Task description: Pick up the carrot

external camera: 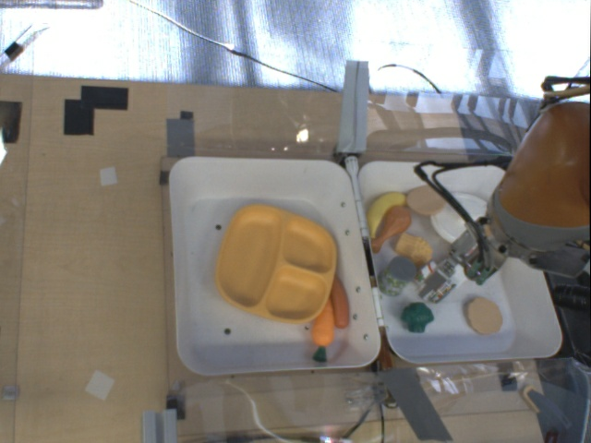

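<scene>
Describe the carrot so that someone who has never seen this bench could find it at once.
Start at the left white bin, which holds a yellow divided tray. Off the tray's lower right corner, near the bin's right wall, two slim things lie side by side. The carrot is the brighter orange one with a small green tip at its lower end; the reddish sausage beside it has no green.

This is a robotics lab test bench, not a kitchen. Two shallow white bins, the left bin (pixel 185 275) and the right bin (pixel 536 340), sit side by side on a pale wooden bench (pixel 83 275), braced by grey brackets (pixel 352 109), with loose cables (pixel 185 26) at twelve o'clock. Black marker squares (pixel 92 106) lie at ten o'clock, and the food is plastic toys, such as a toy broccoli (pixel 417 317).
</scene>
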Robot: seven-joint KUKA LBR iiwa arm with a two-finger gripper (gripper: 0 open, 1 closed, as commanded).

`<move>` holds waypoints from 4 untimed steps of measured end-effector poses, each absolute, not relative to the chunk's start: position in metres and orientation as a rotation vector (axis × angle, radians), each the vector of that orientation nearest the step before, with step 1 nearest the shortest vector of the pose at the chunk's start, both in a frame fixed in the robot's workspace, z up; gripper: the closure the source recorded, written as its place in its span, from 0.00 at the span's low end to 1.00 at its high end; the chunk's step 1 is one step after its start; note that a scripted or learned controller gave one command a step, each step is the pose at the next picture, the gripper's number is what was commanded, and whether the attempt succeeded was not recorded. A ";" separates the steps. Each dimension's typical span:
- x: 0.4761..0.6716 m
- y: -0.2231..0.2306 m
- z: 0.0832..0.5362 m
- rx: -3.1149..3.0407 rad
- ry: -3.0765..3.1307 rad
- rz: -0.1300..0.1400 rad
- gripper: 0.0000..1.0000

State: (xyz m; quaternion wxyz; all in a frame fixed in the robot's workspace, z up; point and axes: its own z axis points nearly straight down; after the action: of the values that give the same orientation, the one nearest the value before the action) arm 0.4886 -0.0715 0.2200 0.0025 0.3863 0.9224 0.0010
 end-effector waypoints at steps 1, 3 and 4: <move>0.491 -0.070 0.232 1.197 2.892 0.006 1.00; 0.492 -0.080 0.257 0.266 3.121 0.000 0.00; 0.489 -0.078 0.271 -0.429 3.101 -0.003 0.00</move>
State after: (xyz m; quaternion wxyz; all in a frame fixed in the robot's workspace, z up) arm 0.4895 -0.0783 0.2709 0.0055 -0.1370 0.9906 -0.0010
